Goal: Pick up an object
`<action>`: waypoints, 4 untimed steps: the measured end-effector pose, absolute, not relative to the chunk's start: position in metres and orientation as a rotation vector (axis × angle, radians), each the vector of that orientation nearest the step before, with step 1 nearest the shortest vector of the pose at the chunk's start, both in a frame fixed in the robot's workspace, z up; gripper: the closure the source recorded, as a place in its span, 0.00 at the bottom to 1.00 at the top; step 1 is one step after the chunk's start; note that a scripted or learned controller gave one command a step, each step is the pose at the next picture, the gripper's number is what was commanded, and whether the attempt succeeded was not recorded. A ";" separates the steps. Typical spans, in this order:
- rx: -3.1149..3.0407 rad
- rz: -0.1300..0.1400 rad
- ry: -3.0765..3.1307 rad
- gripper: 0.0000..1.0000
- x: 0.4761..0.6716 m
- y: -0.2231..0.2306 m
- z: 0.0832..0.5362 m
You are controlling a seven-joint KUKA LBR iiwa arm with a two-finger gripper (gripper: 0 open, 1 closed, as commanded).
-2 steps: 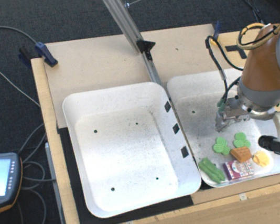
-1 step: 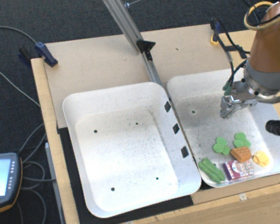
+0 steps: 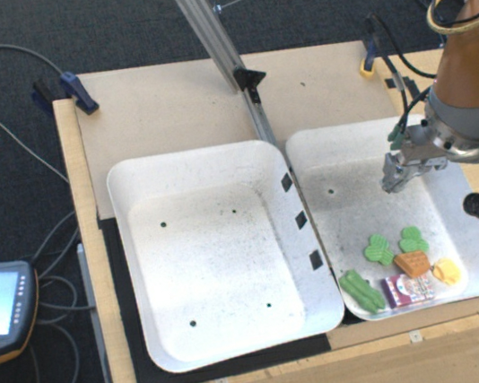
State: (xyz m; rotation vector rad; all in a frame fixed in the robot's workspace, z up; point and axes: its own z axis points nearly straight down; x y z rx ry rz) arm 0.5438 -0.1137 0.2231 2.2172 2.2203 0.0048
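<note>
From my station I read the frame from the left: the left bin (image 3: 214, 254) fills the centre-left and carries only dark speckles, so it offers me no target. Right of the divider, the right bin (image 3: 346, 177) has its toys bunched along its lower edge, lower right of the frame: a green block (image 3: 360, 290), two green clover shapes (image 3: 378, 250), a pink-and-white packet (image 3: 408, 289), an orange piece (image 3: 412, 262) and a yellow piece (image 3: 447, 271). The gripper (image 3: 393, 177) hangs in the upper half of that bin, apart from the cluster, gripping nothing; whether it is apart or together I cannot tell. I judge this the approach step: next I must carry it toward the frame's bottom, over one piece, then descend.
</note>
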 end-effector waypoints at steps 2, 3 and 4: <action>2.214 0.004 2.229 1.00 0.575 -0.016 0.225; 2.213 0.006 2.230 1.00 0.603 0.039 0.221; 2.215 0.004 2.228 1.00 0.616 0.084 0.218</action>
